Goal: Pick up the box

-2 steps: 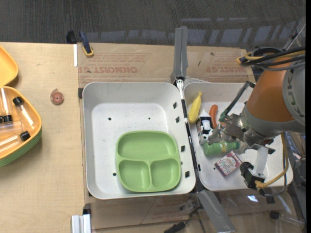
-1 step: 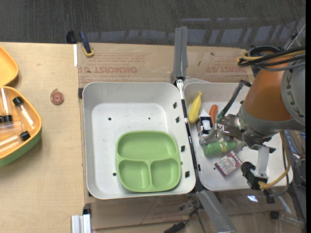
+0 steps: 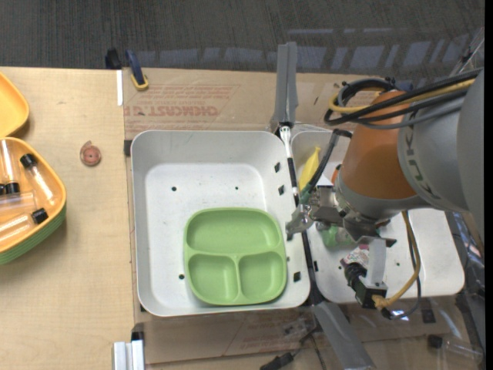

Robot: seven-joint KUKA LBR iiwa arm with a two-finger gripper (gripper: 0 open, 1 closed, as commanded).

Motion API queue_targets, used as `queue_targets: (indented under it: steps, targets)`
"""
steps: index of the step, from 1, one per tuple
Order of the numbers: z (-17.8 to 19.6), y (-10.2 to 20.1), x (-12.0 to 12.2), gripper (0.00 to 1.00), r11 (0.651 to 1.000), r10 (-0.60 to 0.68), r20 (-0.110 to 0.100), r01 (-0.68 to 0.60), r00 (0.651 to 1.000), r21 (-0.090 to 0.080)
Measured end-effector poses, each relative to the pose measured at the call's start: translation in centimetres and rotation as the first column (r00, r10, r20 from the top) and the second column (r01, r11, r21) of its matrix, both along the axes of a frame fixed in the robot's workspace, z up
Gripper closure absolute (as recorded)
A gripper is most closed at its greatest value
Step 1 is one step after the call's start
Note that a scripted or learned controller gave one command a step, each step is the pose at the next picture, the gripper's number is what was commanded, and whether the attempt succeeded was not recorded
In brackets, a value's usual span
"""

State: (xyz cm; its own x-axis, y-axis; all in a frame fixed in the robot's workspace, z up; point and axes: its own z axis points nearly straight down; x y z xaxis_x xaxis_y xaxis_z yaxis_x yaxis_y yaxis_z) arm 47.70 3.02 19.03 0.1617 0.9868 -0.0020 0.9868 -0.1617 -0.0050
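Grey and orange-banded, our arm (image 3: 385,168) hangs low over the right white bin (image 3: 439,276), presumably hunting the box; gripper (image 3: 339,226) state we cannot tell.

Matt green plastic plate (image 3: 235,257), smooth white plastic bin (image 3: 154,206), brown cardboard sheet (image 3: 200,102), pale wood bench (image 3: 62,299)

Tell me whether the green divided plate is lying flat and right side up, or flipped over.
Right side up and flat. The green divided plate rests on the floor of the left bin with its three hollow compartments facing the camera.
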Motion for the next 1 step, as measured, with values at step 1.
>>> queue_targets:
  steps: [1]
  targets:
    - [0.03,-6.81,1.26,0.00,0.992,0.130,0.002,-0.130,0.992,0.000]
